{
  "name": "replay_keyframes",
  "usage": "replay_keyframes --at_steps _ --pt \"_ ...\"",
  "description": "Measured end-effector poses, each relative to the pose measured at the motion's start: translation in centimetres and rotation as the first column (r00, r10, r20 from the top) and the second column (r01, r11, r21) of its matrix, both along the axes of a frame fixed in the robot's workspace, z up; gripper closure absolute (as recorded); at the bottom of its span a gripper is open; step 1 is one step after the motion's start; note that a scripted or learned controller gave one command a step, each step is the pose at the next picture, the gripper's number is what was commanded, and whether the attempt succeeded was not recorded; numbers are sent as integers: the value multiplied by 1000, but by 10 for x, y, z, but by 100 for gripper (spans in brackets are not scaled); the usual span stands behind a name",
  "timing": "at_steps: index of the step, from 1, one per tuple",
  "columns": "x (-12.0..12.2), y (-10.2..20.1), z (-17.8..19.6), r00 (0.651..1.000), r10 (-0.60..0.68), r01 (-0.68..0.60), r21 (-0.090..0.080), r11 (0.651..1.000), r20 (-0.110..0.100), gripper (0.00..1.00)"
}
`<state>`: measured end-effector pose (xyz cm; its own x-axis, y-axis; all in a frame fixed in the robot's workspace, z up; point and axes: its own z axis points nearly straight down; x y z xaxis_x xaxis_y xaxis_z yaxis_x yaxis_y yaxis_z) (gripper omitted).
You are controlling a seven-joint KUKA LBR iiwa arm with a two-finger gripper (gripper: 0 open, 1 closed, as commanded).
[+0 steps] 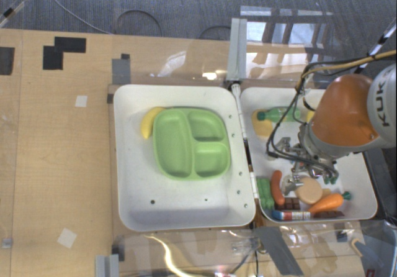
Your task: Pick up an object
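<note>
In the right bin (366,179) my gripper (302,177) hangs low over a cluster of toy food near the front wall. Right under it lie a tan round piece (309,193) and a red sausage (277,187). An orange carrot (327,202) lies just to the right of the tan piece. A green piece (265,193) sits against the bin's left wall, and a marker-like stick (292,214) lies along the front. A green bottle with a yellow cap (271,115) lies at the back, partly hidden by the arm. Nothing is visibly held.
The left bin (180,210) holds a green divided plate (190,143) with a yellow banana (147,123) tucked at its left edge. The orange-banded wrist (343,114) and its cables cover the right bin's middle. A metal frame (282,36) stands behind the bins.
</note>
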<state>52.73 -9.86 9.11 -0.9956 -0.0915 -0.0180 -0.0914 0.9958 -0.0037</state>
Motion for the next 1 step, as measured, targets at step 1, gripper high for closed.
replay_keyframes --at_steps 1 --pt "-21 -49 63 938 347 -347 -5 938 -7 0"
